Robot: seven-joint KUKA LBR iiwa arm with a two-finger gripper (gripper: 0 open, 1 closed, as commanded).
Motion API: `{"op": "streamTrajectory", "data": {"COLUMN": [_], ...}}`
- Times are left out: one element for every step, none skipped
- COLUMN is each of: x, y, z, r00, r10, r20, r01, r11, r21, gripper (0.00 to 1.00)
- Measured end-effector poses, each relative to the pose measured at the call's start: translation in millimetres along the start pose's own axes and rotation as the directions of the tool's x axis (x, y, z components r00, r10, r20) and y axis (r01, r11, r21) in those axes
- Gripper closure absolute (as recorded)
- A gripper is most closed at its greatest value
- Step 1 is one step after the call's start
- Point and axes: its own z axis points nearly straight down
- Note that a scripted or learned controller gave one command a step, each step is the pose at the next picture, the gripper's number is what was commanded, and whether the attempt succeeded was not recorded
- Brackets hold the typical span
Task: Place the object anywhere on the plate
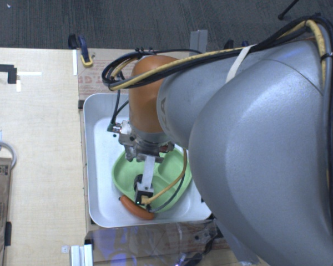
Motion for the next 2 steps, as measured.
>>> {"op": "streamTrajectory", "data": {"x": [0.0, -2.2], "y": [-0.1, 0.5], "z": [0.0, -7.8], "r00": [1.000, 1.000], "r10": [0.001, 0.004], "r20": [0.000, 0.003], "r01": [-0.001, -0.004], "r11": [1.000, 1.000], "r21": [0.000, 0.003], "gripper": [0.00, 1.00]}}
